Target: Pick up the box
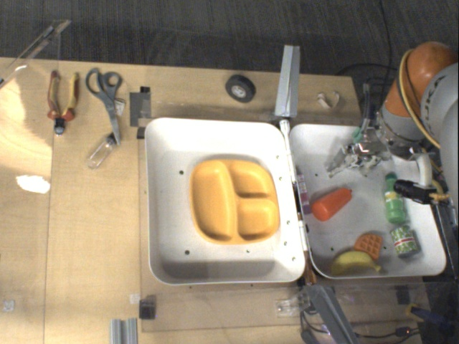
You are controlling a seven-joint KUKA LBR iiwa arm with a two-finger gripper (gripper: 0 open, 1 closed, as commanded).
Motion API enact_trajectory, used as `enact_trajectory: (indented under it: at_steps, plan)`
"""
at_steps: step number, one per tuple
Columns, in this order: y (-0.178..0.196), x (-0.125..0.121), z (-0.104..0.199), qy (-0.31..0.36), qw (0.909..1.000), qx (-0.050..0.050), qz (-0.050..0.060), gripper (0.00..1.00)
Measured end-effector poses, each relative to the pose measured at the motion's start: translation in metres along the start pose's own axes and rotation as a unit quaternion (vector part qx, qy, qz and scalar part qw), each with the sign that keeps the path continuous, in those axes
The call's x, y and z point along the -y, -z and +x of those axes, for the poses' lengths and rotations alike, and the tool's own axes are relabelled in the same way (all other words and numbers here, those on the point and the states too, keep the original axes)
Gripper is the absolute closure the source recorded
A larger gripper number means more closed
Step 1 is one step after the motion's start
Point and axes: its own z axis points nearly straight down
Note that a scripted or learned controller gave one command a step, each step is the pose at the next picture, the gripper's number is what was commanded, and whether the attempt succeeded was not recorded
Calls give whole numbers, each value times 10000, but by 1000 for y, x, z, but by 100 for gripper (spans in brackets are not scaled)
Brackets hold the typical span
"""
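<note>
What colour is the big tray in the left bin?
Yellow; the tray shows best in the camera view.

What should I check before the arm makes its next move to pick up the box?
1. Box found: cannot tell. A purple thing against the left wall of the right bin may be it.
2. Claw over the right bin: ok.
3. Claw above the purple thing: not ok; it is in the far part of the bin, apart from it.
4. Room around the purple thing: not ok; the carrot lies close beside it and the wall is on the other side.
5. Bottle, can, waffle and banana out of the way: ok.
</note>
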Motion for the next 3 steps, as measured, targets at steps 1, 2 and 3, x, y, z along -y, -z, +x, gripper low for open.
enact_trajectory:
  at_steps: [1,2,3]
  plan:
    - [11,3,-9,7,9999,148,-19,100]
    - [58,-7,50,972,9945,300,-254,100]
    - [113,27,155,1827,9818,368,-361,100]
